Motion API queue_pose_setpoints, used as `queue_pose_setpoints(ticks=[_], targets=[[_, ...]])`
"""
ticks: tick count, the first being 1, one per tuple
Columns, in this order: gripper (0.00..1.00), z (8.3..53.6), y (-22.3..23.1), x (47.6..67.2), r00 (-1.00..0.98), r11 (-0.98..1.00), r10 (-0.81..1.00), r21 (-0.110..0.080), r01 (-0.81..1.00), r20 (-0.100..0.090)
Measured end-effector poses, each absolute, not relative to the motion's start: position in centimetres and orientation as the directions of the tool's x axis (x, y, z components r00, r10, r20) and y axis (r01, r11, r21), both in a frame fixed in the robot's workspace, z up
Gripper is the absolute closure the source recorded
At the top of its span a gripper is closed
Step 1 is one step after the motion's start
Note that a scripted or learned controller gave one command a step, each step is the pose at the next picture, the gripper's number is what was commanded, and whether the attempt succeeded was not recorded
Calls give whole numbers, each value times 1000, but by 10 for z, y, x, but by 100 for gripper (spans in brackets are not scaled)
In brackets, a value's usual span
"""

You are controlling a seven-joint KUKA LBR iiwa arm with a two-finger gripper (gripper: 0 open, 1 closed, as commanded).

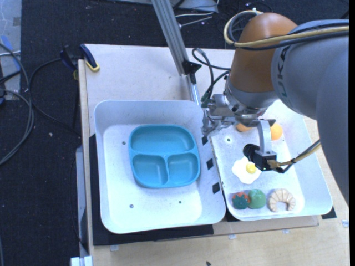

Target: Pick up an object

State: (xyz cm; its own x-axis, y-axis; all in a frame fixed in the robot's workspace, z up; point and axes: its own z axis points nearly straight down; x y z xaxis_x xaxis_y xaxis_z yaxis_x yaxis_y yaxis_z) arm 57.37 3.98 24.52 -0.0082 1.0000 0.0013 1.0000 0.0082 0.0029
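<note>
Since the gripper point(211, 125) is held low just up-left of the toy fried egg point(246, 172), a pick there seems intended; its opening cannot be told.

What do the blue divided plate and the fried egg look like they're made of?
The blue divided plate looks like moulded plastic with a smooth finish: uniform colour, rounded compartment ridges. The fried egg is likely toy plastic or rubber, matte: flat white with a raised, evenly yellow yolk; the view can't settle which.

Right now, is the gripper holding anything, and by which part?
Cannot be told; the gripper sits at the right bin's left edge, its grasp unclear.
</note>
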Motion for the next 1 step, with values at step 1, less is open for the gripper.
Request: queue_pose_setpoints(ticks=[1], targets=[[100,249,91,603,-7,7,1000,4,1000,1]])
